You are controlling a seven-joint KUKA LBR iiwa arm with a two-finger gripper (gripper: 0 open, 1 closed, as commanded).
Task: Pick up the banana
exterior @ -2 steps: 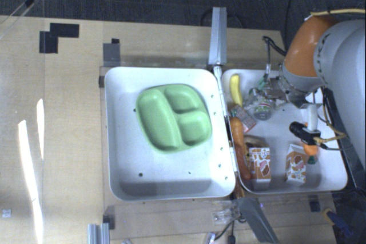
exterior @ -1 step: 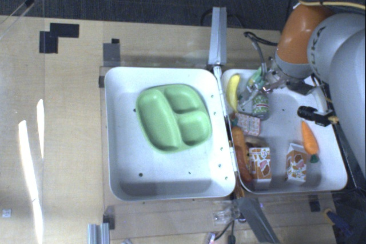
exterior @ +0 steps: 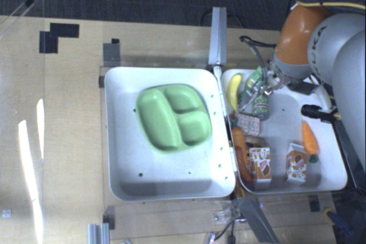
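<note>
Camera view, single frame. Two shallow white bins side by side.

Left white bin (exterior: 114,140): holds a pale green divided plastic tray (exterior: 173,116), three compartments, sitting near the bin's centre.

Right white bin (exterior: 334,177): crowded. The yellow curved banana (exterior: 233,91) lies at about 10 o'clock in this bin, along the left wall near the back corner, long axis roughly 12-to-6. Just beside it at 3 o'clock is a green-and-white packaged item (exterior: 257,94); whether they touch is unclear. Below those, a small patterned packet (exterior: 248,123). A brown elongated item (exterior: 240,154) runs along the left wall at 7 o'clock. Two small printed cartons (exterior: 260,164) stand at 6 o'clock. An orange carrot-shaped piece (exterior: 309,139) lies at 3 o'clock.

Grey arm with orange band enters from 2 o'clock. The two-finger gripper (exterior: 258,90) sits over the green-and-white package, just to the 3 o'clock side of the banana. Finger state: cannot tell, lost against clutter. Nothing visibly held.

Risks, judged from layout:
- The gripper looks offset from the banana; closing here would likely catch the package instead.
- The banana hugs the wall; a finger could strike the rim or find no room on the wall side.
- A curved, smooth skin may slip from a narrow pinch.
</note>
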